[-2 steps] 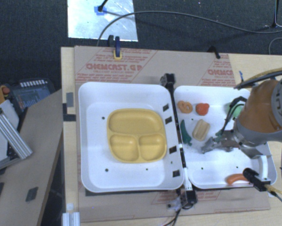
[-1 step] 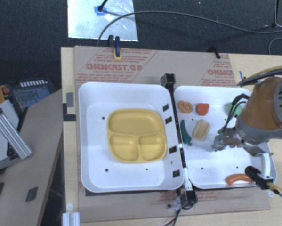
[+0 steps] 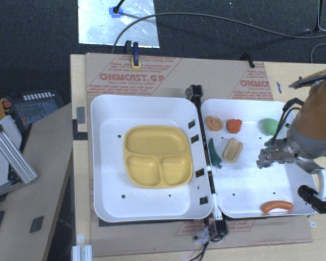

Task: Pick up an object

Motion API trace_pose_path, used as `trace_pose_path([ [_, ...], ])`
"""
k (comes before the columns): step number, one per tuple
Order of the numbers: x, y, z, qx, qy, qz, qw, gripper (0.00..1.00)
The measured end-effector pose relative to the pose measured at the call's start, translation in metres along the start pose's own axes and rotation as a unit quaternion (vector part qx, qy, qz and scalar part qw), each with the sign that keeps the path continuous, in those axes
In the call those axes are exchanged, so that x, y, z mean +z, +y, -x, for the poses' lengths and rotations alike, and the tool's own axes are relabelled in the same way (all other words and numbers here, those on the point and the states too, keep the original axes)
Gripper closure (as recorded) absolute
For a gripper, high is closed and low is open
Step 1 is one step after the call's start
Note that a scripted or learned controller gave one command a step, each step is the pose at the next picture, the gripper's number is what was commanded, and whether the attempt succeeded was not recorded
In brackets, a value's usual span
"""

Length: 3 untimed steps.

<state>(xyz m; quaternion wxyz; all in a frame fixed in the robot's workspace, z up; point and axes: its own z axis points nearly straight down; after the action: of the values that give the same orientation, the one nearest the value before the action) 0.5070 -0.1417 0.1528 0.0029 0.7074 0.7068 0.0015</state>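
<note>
In the right bin [image 3: 244, 192] lie several toy foods: an orange slice [image 3: 214, 123], a red tomato [image 3: 234, 125], a green ball [image 3: 269, 125], a tan bread roll [image 3: 232, 149], a dark green pepper [image 3: 213, 153] by the left wall, and an orange sausage [image 3: 277, 206] near the front. My gripper [image 3: 267, 159] hangs over the bin's right middle, between the green ball and the sausage, right of the bread roll. Nothing shows between its fingers.
The left bin [image 3: 108, 162] holds a yellow divided plate [image 3: 156, 155]. A black clip divider [image 3: 198, 129] runs between the bins. The arm's orange band [image 3: 320, 113] and grey wrist cover the right bin's right side. Cables cross the dark floor behind.
</note>
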Motion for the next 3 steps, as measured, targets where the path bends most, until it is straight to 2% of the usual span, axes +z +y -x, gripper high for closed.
trace_pose_path([
  [2,-0.097,0.009,0.005,-0.003,0.0,0.001,1.0,1.0],
  [3,-0.083,0.011,-0.047,-0.005,0.001,-0.002,1.0,1.0],
])
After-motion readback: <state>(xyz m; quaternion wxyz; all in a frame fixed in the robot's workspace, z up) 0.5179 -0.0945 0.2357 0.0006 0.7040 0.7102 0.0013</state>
